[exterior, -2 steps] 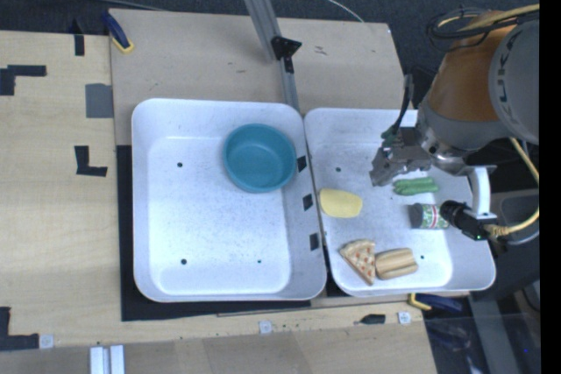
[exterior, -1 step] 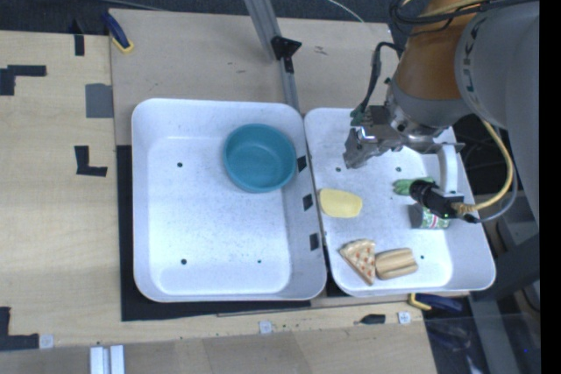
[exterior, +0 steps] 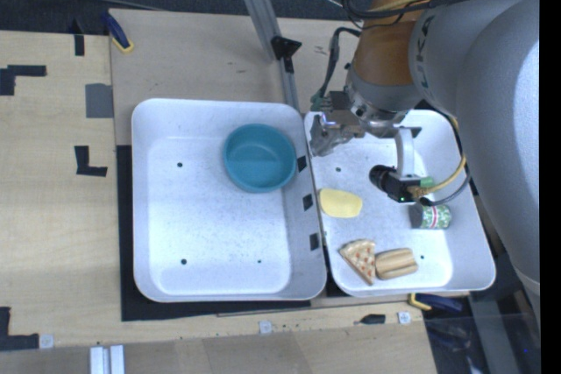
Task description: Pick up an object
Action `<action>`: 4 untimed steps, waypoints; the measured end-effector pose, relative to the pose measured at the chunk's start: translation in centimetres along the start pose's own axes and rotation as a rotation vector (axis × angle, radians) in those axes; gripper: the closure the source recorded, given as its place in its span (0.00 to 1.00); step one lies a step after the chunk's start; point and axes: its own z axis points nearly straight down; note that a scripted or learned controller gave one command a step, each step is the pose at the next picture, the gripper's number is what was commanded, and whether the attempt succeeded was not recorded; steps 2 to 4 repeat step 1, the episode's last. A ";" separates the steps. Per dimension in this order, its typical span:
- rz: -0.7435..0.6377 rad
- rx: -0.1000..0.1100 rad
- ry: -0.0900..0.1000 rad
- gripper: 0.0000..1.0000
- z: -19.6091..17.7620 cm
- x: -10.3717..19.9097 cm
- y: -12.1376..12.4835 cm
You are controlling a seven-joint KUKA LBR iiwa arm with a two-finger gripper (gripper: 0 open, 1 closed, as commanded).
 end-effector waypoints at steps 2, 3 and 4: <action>0.000 -0.002 0.000 1.00 -1.6 4.9 2.0; 0.000 -0.002 0.000 1.00 -1.6 4.9 2.0; 0.000 -0.002 0.000 1.00 -1.6 4.9 2.0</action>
